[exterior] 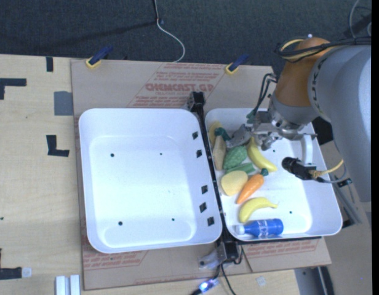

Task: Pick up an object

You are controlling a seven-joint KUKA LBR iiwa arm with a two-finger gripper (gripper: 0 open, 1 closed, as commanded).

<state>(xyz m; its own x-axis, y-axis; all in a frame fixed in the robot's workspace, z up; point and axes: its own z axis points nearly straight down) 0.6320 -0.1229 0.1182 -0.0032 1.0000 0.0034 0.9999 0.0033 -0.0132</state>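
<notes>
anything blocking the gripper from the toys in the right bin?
Nothing visible does. The gripper hangs directly over the pile in the right bin, close above the green toy and the upper banana. The carrot and blue bottle lie exposed nearer the front.

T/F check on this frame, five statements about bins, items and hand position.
1. The blue plastic bottle lies at the near edge of the right white bin. True.
2. The orange toy carrot lies in the left white bin. False: it lies in the right bin, between two yellow toy bananas.
3. The hand hovers over the far part of the right bin. True.
4. The green leafy toy vegetable sits outside both bins on the cardboard. False: it is in the right bin, beside the upper banana.
5. The bottle stands upright. False: it lies on its side.
</notes>
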